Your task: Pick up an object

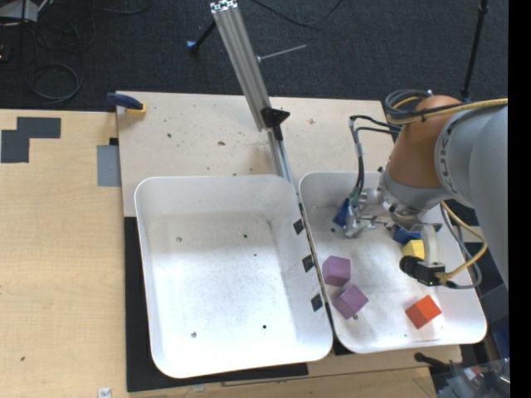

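The right bin [465, 326] holds two purple cubes, one [336, 270] near the divider and another [350, 300] just below it. An orange cube [424, 312] lies toward the bin's lower right. A blue block [342, 215] sits at the upper left of the bin, and a yellow and blue piece [411, 244] lies under the arm. My gripper [357, 225] hangs low over the bin, right beside the blue block, with the grey arm and orange band behind it.
The left bin [158, 222] stands beside the right one, joined by black clips [307, 263]. A slanted aluminium rail [249, 69] rises behind the bins. Cables loop around the arm's wrist at the right.
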